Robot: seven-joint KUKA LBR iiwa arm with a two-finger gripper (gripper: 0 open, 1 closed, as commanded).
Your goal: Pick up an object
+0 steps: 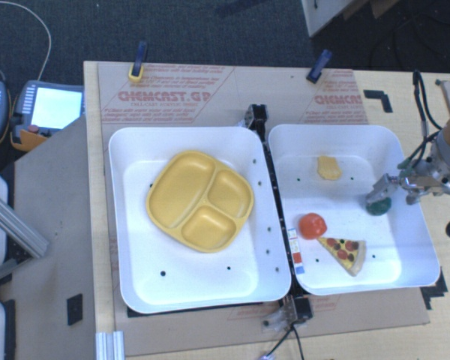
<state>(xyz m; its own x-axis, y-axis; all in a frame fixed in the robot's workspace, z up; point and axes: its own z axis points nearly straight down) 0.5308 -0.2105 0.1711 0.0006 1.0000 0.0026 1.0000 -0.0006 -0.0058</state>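
The worktop (210, 88) carries two shallow white bins side by side. The left bin (127, 201) contains a yellow divided plate (200, 200) with three compartments, lying flat and rotated at an angle to the bin walls.

The right bin (412, 265) contains four objects. A small pale yellow piece (329, 168) with a rounded, irregular outline lies near the far wall. A red-orange tomato-like ball (312, 226) sits near the left wall of this bin. Just beside it, toward the near wall, lies a toy pizza slice (344, 253): a tan triangular wedge with a thicker crust edge and a red top marked with dark spots. A small dark green rounded object (379, 205) rests close to the right wall.

The end effector (385, 192) reaches in over the right wall of the right bin and sits directly at the green object. The fingers appear to touch or overlap that object; whether they are parted or closed around it cannot be determined.
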